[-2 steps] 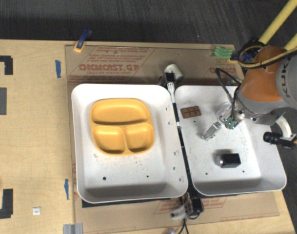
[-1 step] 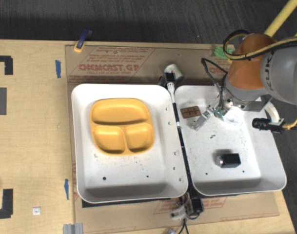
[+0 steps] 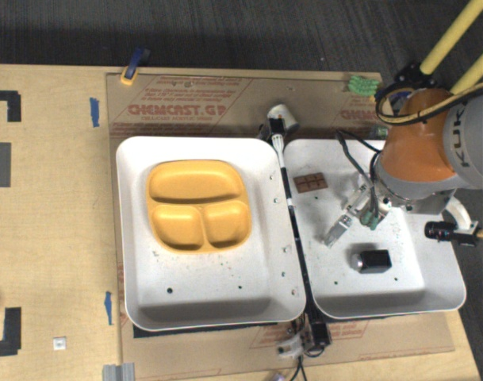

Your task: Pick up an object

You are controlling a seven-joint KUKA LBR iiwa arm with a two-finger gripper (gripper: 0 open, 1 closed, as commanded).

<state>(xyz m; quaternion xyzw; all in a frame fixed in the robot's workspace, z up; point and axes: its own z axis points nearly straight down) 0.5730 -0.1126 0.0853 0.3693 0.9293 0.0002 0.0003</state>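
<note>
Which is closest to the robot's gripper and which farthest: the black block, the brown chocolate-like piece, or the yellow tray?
1. Black block, just below the gripper in the right bin.
2. Brown piece, up and to the left, same bin.
3. Yellow divided tray, in the left bin.

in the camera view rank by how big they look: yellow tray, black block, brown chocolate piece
1. yellow tray, by far the largest
2. black block
3. brown chocolate piece, only slightly smaller than the block
</note>
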